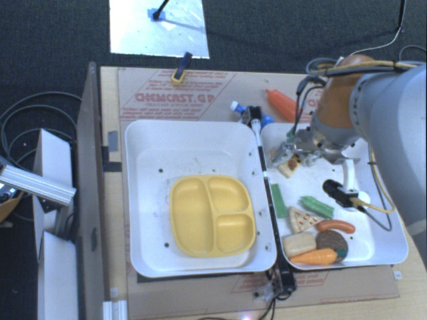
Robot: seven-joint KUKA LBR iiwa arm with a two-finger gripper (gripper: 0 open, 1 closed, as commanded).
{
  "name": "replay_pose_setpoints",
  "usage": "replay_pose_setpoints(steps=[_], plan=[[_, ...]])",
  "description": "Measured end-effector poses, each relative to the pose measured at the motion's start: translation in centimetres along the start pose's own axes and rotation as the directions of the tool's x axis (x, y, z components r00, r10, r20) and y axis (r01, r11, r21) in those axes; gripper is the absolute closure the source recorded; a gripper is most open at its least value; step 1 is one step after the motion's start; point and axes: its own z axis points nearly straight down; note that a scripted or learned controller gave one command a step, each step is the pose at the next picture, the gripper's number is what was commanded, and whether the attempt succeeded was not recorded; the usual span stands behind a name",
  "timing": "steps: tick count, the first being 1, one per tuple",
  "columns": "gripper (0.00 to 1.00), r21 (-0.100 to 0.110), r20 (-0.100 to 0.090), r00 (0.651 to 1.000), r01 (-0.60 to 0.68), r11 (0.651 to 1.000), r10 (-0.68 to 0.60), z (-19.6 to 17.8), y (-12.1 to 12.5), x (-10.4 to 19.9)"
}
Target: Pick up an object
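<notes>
My gripper (285,155) hangs low over the upper left corner of the right bin (393,245), on the grey arm that reaches in from the right. Just below its tip lies a small cream and brown piece (289,168); contact between them cannot be made out. Further down the same bin lie a green strip (278,201), a green pod (316,206), a pizza slice (303,219), a red sausage (335,227), a brown cookie (332,241), a tan block (298,244) and a carrot (315,257).
The left bin (143,179) holds a yellow divided plate (212,214). Behind the bins, on the cardboard, lie an orange toy (281,104) and a blue and white item (248,112). A yellow and blue clip (180,69) rests further back.
</notes>
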Motion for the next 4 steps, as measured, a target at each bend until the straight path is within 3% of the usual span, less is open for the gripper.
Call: replay_pose_setpoints(steps=[1, 2, 3, 4], plan=[[0.0, 0.014, 0.0, 1.0, -0.011, 1.0, 0.011, 0.1, -5.0, -0.9], [0.0, 0.015, 0.002, 1.0, -0.018, 1.0, 0.018, 0.0, -11.3, -8.0], [0.0, 0.008, -0.001, 1.0, 0.0, 1.0, 0.0, 0.0, -8.1, 0.0], [0.0, 0.001, 0.002, 1.0, -0.003, 1.0, 0.003, -0.1, 3.7, -1.2]])
